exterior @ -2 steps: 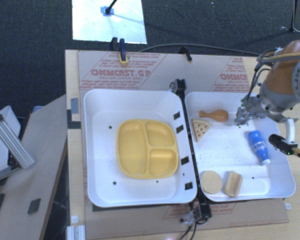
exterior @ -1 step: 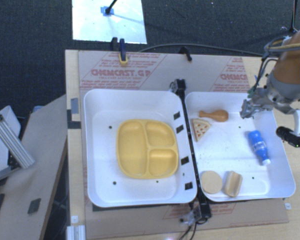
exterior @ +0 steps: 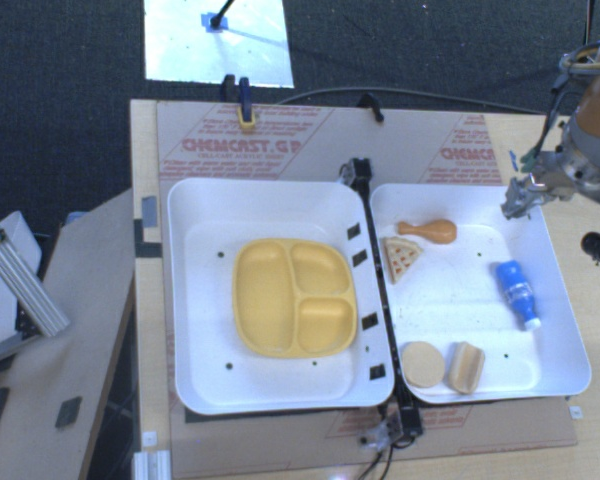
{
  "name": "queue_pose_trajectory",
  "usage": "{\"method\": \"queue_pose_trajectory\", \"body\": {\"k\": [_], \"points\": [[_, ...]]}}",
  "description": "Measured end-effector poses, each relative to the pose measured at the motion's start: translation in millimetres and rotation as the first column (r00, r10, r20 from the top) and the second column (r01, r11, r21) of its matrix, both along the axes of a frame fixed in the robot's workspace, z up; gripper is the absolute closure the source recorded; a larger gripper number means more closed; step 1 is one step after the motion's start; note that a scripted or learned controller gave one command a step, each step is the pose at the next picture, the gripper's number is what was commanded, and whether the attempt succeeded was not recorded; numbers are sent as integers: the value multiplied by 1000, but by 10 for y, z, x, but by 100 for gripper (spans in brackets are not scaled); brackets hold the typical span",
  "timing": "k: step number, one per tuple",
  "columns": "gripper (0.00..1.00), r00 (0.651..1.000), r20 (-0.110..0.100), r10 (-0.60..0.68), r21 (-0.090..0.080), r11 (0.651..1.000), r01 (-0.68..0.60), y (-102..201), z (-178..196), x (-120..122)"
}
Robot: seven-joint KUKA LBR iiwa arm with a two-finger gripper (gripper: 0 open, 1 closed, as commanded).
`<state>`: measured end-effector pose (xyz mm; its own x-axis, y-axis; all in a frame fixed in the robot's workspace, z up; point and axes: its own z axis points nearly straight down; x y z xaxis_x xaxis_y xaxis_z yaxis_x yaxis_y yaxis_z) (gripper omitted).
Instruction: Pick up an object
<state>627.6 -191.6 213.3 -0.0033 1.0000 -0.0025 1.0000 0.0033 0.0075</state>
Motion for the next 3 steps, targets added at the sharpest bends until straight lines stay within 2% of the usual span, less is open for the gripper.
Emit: {"method": "queue_pose_trajectory", "body": {"k": [1,3], "points": [[100,1000,-4,1,1,1000,-1,1,-14,11],[100,1000,-5,7,4,1000,-7,1167,141,74]]}}
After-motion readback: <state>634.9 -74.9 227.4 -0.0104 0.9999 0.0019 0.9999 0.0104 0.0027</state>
